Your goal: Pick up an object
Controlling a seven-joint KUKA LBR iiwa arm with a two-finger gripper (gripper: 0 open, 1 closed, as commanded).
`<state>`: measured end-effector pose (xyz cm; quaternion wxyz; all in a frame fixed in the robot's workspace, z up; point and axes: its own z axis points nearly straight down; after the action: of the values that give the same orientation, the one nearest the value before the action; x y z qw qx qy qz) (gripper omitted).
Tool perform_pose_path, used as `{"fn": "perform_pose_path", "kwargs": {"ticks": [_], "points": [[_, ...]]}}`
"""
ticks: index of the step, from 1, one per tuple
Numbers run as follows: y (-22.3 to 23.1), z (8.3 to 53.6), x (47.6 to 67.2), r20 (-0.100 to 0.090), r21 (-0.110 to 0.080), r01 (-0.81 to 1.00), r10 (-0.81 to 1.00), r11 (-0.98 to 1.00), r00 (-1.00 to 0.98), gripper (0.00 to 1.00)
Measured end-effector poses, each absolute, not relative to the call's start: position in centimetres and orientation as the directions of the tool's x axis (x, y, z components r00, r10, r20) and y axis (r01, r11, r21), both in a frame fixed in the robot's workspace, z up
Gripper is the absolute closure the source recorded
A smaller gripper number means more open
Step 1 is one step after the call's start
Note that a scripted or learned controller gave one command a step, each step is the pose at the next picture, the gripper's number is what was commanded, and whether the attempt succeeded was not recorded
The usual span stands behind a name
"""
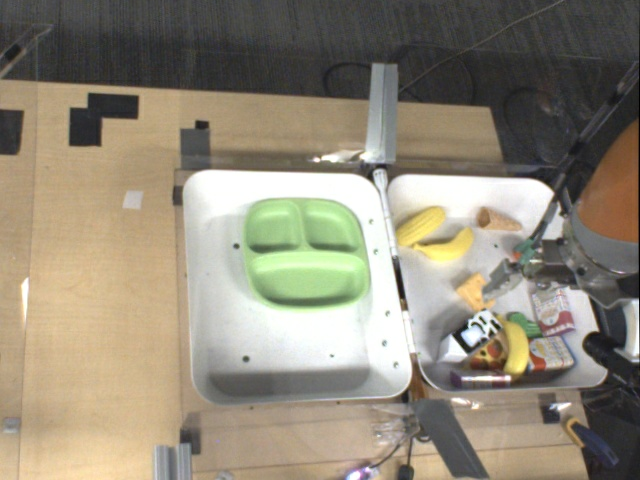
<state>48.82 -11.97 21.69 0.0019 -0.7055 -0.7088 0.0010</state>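
The wooden counter [90,298] carries two shallow white bins side by side. In the left bin [215,358] lies a green divided plate [304,250], with three compartments, a little above the middle. The right bin [430,368] holds many small things. Near its upper left there is a yellow corn cob [420,224] and just below it a yellow banana [448,246]; they are very close, perhaps touching. A small brown cone-shaped piece [497,219] lies apart, toward the upper right. An orange wedge [470,290] sits near the middle. In the lower part there is a crowded heap: a black and white toy [478,330], a second banana [516,346] standing over it, and a red and white packet [552,313] at the right.

The arm comes in from the right side, and its hand [512,268] is low over the right bin, between the orange wedge and the packet. Nothing is seen between its fingers; whether they are apart or together, I cannot tell.
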Motion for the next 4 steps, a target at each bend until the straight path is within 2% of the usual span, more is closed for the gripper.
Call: {"fn": "perform_pose_path", "kwargs": {"ticks": [1,2,3,4], "points": [[-9.1,12.4,56.4,0.002,-0.004,1.0,1.0,0.024,-0.024,0.0],[-10.2,8.9,61.7,0.001,0.011,1.0,1.0,-0.005,0.005,0.0],[-9.9,9.7,61.9,0.007,0.01,1.0,1.0,-0.003,0.003,1.0],[-9.9,9.7,61.9,0.007,0.01,1.0,1.0,-0.003,0.003,0.0]]}}
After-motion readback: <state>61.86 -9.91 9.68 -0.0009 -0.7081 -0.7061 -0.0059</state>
